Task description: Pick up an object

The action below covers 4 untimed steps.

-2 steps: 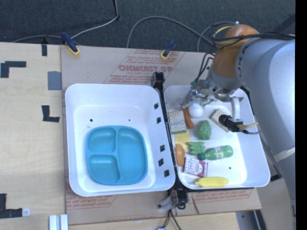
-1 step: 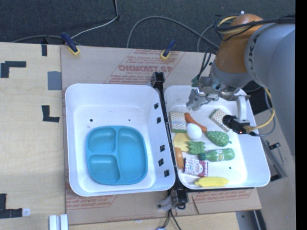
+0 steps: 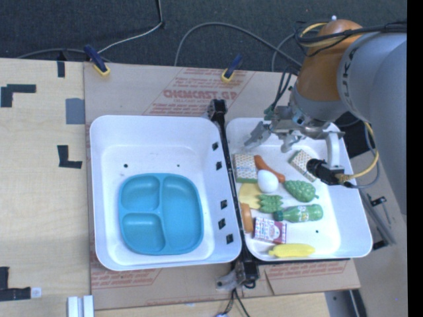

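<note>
Camera view: end effector [image 3: 274,139] spread wide, grasping nothing, above right bin [image 3: 344,240] toys.

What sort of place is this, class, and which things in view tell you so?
Probably a robotics lab test bench: a robot arm reaches over two white bins, toy food fills one, and cardboard is held by clamps.

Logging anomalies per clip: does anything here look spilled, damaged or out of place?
Nothing stands out. The blue tray lies flat in the left bin. The toy foods, such as the egg and corn, lie loosely piled inside the right bin, below the claw.
</note>
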{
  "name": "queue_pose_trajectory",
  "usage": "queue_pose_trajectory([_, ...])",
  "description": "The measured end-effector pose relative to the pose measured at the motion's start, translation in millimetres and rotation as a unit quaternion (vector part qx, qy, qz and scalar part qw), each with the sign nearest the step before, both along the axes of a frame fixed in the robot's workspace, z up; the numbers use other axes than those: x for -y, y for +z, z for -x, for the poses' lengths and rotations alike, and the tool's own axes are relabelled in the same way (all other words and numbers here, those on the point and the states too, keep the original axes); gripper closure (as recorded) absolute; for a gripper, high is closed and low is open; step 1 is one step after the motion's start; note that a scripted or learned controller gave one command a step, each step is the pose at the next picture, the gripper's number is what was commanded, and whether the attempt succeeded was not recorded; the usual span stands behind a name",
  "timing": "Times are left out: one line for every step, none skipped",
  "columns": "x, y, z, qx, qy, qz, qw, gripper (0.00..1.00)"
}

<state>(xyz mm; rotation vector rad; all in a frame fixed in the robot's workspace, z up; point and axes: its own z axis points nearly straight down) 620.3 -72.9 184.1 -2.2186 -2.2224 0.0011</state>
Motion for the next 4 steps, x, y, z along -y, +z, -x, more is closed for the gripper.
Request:
queue_pose_trajectory([34.8,-36.6,-13.7,-0.001,-0.001,0.0009,1.0000,0.00])
queue_pose_trajectory([22.8,-94.5,-11.7,0.006,0.000,0.0007,1.0000,0.00])
queue_pose_trajectory([22.3,-82.4,-13.9,0.009,0.000,0.0008,1.0000,1.00])
queue_pose_trajectory([-12.0,0.6,42.0,0.001,0.000,-0.0001,1.0000,1.00])
